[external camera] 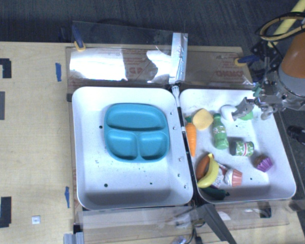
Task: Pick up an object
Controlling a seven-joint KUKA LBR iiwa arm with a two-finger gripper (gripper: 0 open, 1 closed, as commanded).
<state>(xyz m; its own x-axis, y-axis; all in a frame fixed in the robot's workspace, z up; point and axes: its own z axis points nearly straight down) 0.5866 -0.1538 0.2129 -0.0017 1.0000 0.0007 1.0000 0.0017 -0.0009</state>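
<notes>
My pincer point(242, 109) hangs over the far right part of the right bin point(279, 151), reaching in from the right with my grey wrist and orange band behind it. Whether its tips are apart or together I cannot tell, and I see nothing between them.

Just to its left, close against the tips, sits a white object point(227, 111); whether they touch I cannot tell. A green patch point(248, 115) shows right beneath the tips, too hidden to name. Further left is a yellow lemon-like piece point(202, 119), and beyond that, against the bin's left wall, an orange carrot point(191, 138).

Below and slightly left of my pincer, toward the near side, a green bottle point(220, 135) lies lengthwise. Almost straight below it is a small dark can point(242, 148) with a green and white label, lying on its side. Below and to the right of my pincer rests a small purple cup-shaped thing point(264, 163).

Well below and to the left, in the near left corner, a yellow banana point(210, 174) curls around an orange-brown piece point(203, 166), with a pink ribbed cup point(234, 177) just to its right.

Far to the left of my pincer, the left bin point(86, 136) carries a blue divided plate point(137, 131). Both bins rest on the pale wooden counter point(25, 136).
</notes>
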